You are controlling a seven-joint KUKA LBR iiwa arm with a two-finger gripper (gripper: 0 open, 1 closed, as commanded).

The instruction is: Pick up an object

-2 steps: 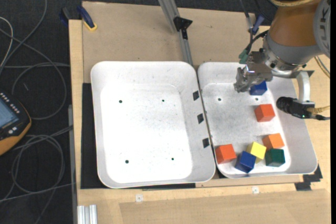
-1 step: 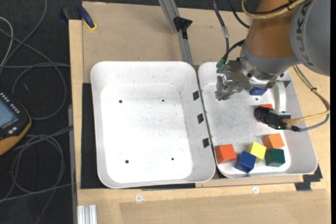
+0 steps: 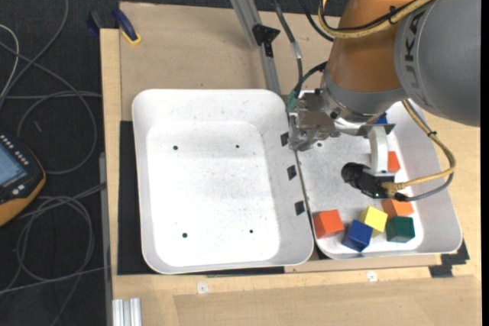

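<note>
blocks: 2 orange (image 3: 329, 222) | 1 yellow (image 3: 375, 218) | 1 blue (image 3: 357, 235) | 1 green (image 3: 400, 228)

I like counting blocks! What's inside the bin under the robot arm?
The right bin holds orange, blue, yellow and green blocks. The arm covers its far half.

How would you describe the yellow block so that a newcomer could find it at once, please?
Look at the right-hand bin, under the arm. A cluster of small blocks sits along its near edge. The yellow block is in the middle of the cluster, between the orange block and the green block, just behind the blue block.
</note>
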